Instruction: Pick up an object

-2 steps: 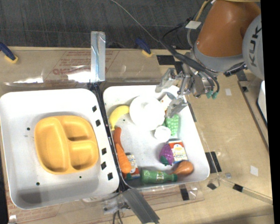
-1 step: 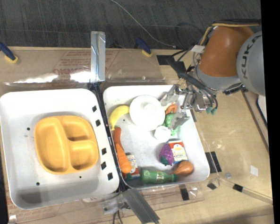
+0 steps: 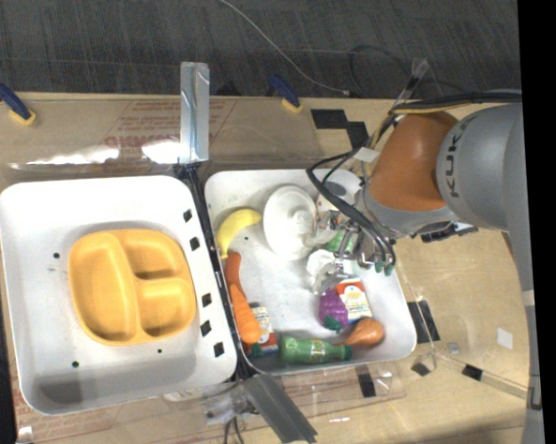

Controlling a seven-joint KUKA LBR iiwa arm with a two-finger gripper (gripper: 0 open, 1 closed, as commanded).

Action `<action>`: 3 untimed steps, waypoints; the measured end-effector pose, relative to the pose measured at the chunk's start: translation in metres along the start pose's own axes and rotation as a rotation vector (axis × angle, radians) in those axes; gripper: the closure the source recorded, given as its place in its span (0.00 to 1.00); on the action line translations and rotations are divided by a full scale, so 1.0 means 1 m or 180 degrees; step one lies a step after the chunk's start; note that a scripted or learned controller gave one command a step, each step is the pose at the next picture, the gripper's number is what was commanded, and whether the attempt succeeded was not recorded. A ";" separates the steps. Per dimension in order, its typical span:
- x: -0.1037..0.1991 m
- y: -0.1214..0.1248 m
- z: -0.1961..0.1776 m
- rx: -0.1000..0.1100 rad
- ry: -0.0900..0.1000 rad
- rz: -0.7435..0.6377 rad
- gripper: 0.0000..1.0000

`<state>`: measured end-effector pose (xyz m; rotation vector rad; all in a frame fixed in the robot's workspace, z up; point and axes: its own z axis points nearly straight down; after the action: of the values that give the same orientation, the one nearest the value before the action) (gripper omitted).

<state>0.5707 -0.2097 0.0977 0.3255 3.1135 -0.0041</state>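
Here the two-finger gripper (image 3: 341, 250) is being lowered into the right-hand white bin (image 3: 404, 323), above its crowded middle; how it is set, and whether anything is held, cannot be told. Just below and left of it, a small purple grape-like toy (image 3: 332, 309) is being approached as the likeliest target, lying beside an orange-labelled packet (image 3: 355, 301). Farther out, a long orange carrot (image 3: 241, 305) is lying lengthwise along the bin's left wall, and a yellow divided tray (image 3: 131, 282) is sitting in the left bin.
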 end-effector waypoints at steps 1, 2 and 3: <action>0.050 -0.009 -0.001 -0.0005 -0.0017 0.0185 0.00; 0.026 -0.008 -0.001 0.0002 -0.0004 -0.0004 0.00; 0.070 -0.013 -0.002 -0.0006 -0.0026 0.0397 0.00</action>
<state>0.4995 -0.2080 0.0986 0.5175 3.0786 -0.0014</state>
